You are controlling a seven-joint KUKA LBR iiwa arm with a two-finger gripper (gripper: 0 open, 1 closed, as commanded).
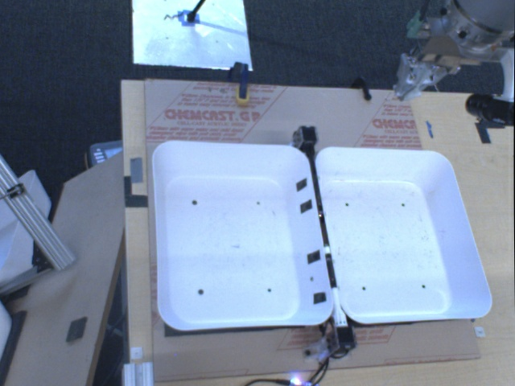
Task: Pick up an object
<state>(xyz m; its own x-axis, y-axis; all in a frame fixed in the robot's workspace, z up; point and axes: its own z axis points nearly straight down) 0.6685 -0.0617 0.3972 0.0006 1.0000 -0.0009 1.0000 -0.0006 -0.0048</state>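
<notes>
My gripper (pixel 408 81) hangs at the top right, above the cardboard sheet behind the far edge of the right bin (pixel 463 240) and outside both bins. I see nothing held at its tip. The left bin (pixel 161 215) and the right bin show bare white floors with only small dark holes and specks.
The bins sit side by side on a printed cardboard sheet (pixel 209 112), joined by a dark clip strip (pixel 320 240). A blue and yellow clamp (pixel 240 83) and a small black piece (pixel 364 89) stand at the sheet's back edge. A shiny metal plate (pixel 189 22) lies beyond.
</notes>
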